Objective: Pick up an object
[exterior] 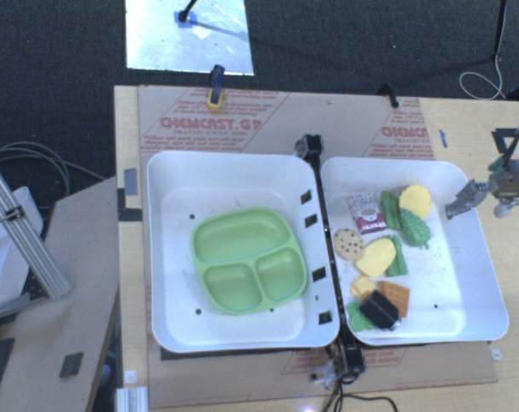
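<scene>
The right bin (465,316) holds several toy foods: a chocolate-chip cookie (348,244), a red and white packet (367,213), a yellow lemon (415,200), a bumpy green vegetable (415,228), a pale yellow piece (376,257), an orange cracker (396,295) and a black block (379,309). My gripper (482,206) hangs over that bin's right rim, to the right of the lemon and apart from it. It is open, with nothing between its fingers.
In the left bin (169,230) lies a green divided plate (246,260). Black clips (315,221) line the ridge where the bins meet. A yellow clamp (215,88) stands at the bench's far edge, and a metal sheet (189,24) lies on the floor beyond.
</scene>
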Controlling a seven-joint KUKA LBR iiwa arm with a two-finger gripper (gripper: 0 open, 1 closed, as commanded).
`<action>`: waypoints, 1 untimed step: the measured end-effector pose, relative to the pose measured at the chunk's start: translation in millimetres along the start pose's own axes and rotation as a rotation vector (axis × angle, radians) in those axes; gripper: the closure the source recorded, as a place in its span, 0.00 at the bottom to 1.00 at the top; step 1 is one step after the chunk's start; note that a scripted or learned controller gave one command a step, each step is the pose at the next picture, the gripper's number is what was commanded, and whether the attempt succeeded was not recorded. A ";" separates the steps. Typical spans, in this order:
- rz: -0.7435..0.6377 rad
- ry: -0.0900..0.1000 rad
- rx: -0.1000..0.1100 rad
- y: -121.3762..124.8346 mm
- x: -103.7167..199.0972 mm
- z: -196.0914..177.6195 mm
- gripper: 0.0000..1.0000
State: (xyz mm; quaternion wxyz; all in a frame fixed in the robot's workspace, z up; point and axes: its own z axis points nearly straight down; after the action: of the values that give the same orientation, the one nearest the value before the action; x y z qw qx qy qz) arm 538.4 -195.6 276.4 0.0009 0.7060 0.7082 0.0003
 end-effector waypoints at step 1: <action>0.001 0.001 0.003 21.0 -2.6 199.2 0.00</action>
State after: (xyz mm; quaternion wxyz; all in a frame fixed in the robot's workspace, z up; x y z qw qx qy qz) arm 559.8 -198.3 77.3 -0.0003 0.7064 0.7078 -0.0004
